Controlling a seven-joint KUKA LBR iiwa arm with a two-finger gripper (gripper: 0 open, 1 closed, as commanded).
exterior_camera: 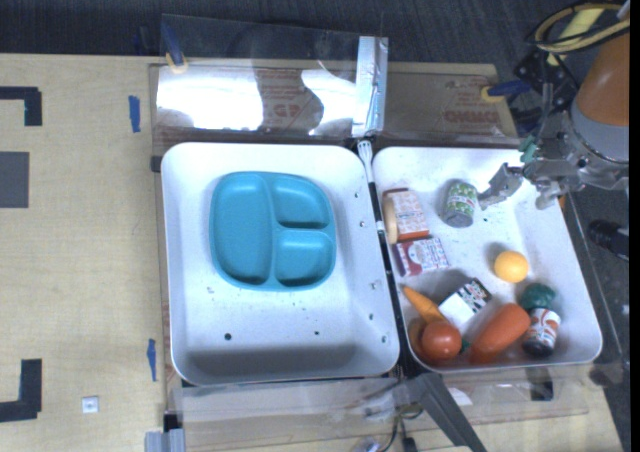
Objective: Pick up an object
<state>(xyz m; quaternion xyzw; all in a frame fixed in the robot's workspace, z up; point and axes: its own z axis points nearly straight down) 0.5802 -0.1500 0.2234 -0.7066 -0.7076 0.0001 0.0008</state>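
My gripper (520,194) hangs over the right bin's (575,240) far right part, open, with nothing between its fingers. A green can (460,202) lies just left of its left fingertip, apart from it. A yellow lemon (511,266) sits below the gripper. Further left lie a small carton (404,212) and a red-and-white packet (422,256). Along the near edge are a tomato (440,340), a big carrot (503,330), a black-and-white box (466,302), a green item (537,295) and a small bottle (541,330).
The left bin (190,240) holds a blue divided plate (272,228). A clear plastic sheet (270,90) stands behind the bins. Yellow and black cables (575,25) hang at the upper right, by the arm.
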